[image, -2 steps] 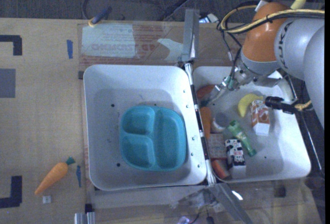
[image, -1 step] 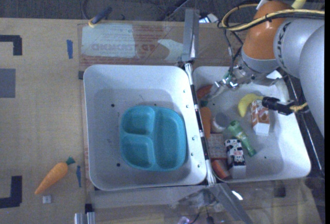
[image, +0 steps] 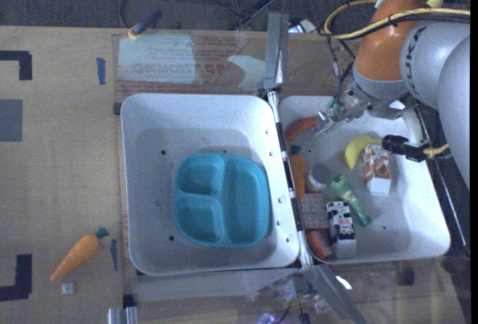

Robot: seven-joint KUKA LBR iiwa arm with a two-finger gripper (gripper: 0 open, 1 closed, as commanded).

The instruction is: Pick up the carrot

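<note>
Orange carrot [image: 75, 257] on the wooden bench, outside both bins.
It lies well left of the left bin [image: 142, 121], beside its near corner. Gripper [image: 329, 116] hangs over the right bin [image: 426, 233], far from it; its finger state cannot be made out.

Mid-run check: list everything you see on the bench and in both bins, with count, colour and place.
carrot: 1, orange with green top, on the bench left of the left bin
divided plate: 1, teal, in the left bin
yellow item: 1, in the right bin
carton: 1, white and orange, right bin
bottle: 1, green, right bin
small box: 1, black and white, right bin
orange pieces: several, along the right bin's left wall
arm: 1, grey and orange, from the right
gripper: over the right bin's far left corner
</note>
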